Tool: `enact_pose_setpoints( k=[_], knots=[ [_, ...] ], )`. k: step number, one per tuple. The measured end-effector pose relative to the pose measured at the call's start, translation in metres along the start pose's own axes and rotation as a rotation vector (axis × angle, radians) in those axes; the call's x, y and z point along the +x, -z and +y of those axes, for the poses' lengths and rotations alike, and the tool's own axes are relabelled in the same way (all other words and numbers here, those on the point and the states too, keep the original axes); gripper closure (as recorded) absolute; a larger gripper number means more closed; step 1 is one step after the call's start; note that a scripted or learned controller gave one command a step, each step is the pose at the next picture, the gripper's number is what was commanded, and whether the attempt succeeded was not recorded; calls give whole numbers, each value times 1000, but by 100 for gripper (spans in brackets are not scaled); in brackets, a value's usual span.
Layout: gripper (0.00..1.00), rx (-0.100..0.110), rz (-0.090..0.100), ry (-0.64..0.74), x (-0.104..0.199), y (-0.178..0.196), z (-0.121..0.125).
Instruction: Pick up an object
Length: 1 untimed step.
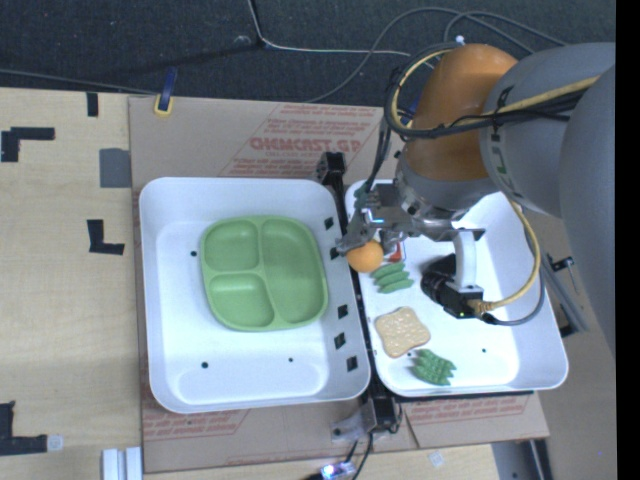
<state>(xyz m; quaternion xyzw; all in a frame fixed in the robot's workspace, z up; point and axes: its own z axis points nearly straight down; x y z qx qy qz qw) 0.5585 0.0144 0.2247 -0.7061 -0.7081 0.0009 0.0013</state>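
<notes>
Arm [560,118]: grey w/ orange band, comes in from the right, bends down over the right bin's far-left part.
Hand [368,238]: low over the right bin's left edge, next to the divider btw bins. Fingers point down at the orange ball; can't tell if they're spread or pinching, wrist body hides the tips.
Orange ball [365,257]: small round orange thing, right bin, tight against its left wall, directly under the hand. Looks touching or nearly touching the fingers; contact unclear.
Green pod [393,279]: light green, bean-like, just right of and below the ball, right bin.
Toast slice [401,331]: tan bread-like piece, speckled, right bin, nearer the front, below the pod.
Dark green piece [433,367]: leafy/pod cluster, front of right bin, just beside the toast, slightly apart.
Black part [452,288]: black piece w/ white bracket & yellow cable hanging off the arm, over the middle of the right bin.
Right bin [535,358]: white, shallow, holds all the small items.
Left bin [170,268]: white, shallow, beside the right one.
Green plate [265,273]: pale green divided plate, three compartments, lies flat mid left bin.
Surface [60,268]: light wood w/ black marks, brown cardboard sheet under both bins.
</notes>
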Motion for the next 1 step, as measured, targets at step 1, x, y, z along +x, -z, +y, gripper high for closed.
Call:
enact_pose_setpoints(
  k=[1],
  knots=[
    [100,1,0,3,57,3,-27]
  ],
)
